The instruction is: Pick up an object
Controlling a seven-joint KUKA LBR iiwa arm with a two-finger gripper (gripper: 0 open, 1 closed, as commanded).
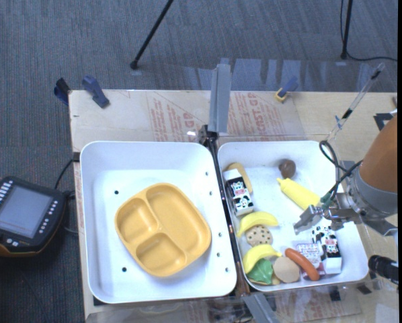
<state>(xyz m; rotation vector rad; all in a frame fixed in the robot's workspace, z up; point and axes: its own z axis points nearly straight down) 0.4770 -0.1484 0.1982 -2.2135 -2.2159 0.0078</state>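
My gripper (321,216) hangs over the right side of the right bin (268,147), its fingers spread open with nothing between them. Just below it lies a small cow-print carton (329,245) beside a pink packet (309,250) and a red sausage (302,263). A yellow bottle-shaped toy (298,192) rests up and to the left of the gripper, and a brown ball (286,168) sits further back. On the bin's left side are a second cow-print carton (238,195), two bananas (257,220) (259,253), a cookie (258,235), a green toy (260,272) and a tan bun (286,269).
The left bin (100,180) holds a yellow divided plate (162,229). A grey post (220,103) stands behind the seam between the bins. A handheld control pendant (19,215) lies off the bench to the left. Cables (335,160) run along the right bin's far right corner.
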